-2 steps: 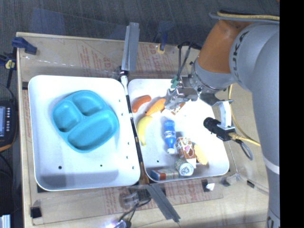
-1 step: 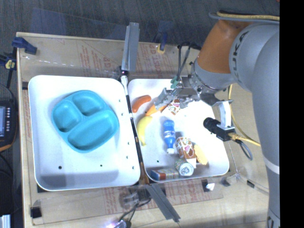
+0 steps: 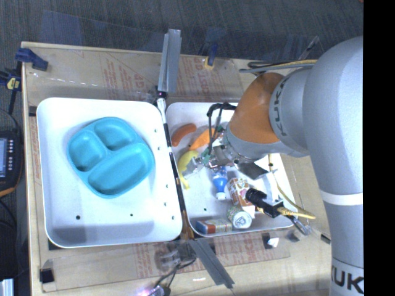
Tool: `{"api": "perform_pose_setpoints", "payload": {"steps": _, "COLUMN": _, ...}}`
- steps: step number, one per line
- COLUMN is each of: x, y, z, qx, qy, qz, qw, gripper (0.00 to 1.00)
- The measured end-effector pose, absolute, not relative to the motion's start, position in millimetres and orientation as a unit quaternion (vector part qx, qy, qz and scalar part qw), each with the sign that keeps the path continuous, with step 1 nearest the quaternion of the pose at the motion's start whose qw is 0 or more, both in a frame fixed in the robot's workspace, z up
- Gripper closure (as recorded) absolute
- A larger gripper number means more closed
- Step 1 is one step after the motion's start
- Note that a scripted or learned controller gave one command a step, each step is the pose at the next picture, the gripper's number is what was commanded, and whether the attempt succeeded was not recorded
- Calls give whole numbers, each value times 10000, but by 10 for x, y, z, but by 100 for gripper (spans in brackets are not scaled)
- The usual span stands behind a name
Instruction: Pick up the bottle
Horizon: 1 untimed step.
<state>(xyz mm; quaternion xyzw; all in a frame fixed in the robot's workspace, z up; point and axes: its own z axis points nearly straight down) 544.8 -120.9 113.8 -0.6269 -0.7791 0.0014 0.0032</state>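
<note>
The arm [image 3: 308, 110] reaches in from the right and bends low over the right bin [image 3: 185, 113], its orange band above the clutter. The gripper [image 3: 213, 156] sits among the items near the bin's middle — whether it is open or closed, I cannot tell, since the wrist covers most of it. The bottle [image 3: 219, 182], small with a blue cap, lies just below the gripper, touching a labelled can [image 3: 239, 190]. A banana [image 3: 186, 160] lies at the bin's left wall, with an orange piece [image 3: 183, 132] above it. Another can [image 3: 241, 217] and a flat tube [image 3: 210, 227] rest along the front edge. The left bin [image 3: 55, 184] holds a blue divided plate [image 3: 111, 156].
</note>
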Motion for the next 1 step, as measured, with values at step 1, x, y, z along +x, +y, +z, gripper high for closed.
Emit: {"api": "perform_pose_setpoints", "payload": {"steps": 1, "x": 5278, "y": -1773, "z": 914, "qx": -6168, "qy": -7871, "qz": 5, "qw": 22, "gripper": 0}}
